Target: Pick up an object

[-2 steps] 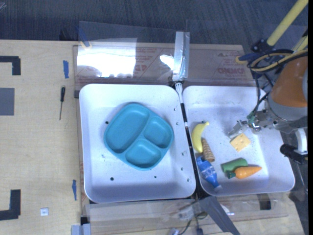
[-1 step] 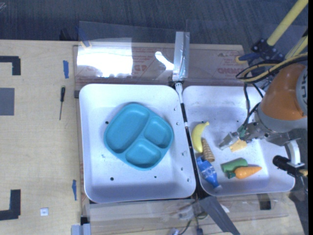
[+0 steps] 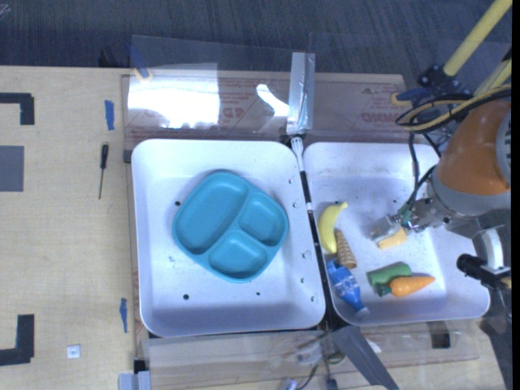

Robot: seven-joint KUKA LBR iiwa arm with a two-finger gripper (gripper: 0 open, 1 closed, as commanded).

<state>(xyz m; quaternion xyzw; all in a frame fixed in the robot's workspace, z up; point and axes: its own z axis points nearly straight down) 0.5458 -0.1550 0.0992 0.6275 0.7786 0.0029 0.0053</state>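
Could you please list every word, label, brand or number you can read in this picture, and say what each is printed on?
None can be read with confidence.
Reddish print on the cardboard sheet behind the left bin: blurred under the glare of the clear plastic screen, unreadable.
Reddish print on the cardboard behind the right bin: letters are visible but too small to make out.
Blue bottle in the right bin: any label is too small to read.
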